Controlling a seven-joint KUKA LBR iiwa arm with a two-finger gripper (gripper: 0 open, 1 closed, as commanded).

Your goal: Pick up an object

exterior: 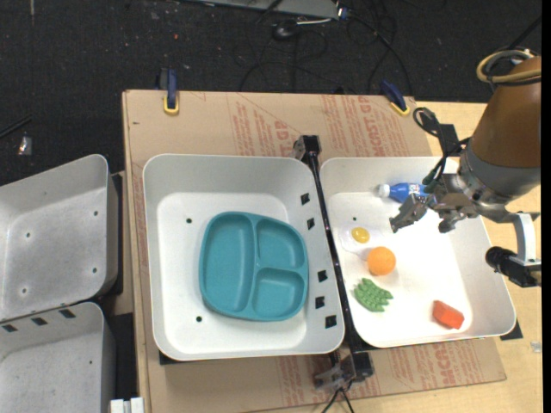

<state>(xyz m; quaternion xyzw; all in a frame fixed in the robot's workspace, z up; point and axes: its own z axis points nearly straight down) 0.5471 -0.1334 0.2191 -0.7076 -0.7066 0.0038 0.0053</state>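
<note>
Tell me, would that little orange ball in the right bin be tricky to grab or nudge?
Probably. The orange ball looks round and smooth, so a push would likely send it rolling across the flat floor of the right bin. Two fingers might squeeze it sideways unless centred. It looks small, so likely light.

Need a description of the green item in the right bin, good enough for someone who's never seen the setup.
Look at the right bin of the two white bins. Near its front-left corner, close to the divider, lies a small green pea pod, just below an orange ball. It is the one green, bumpy, flat piece; the red piece sits farther right.
</note>
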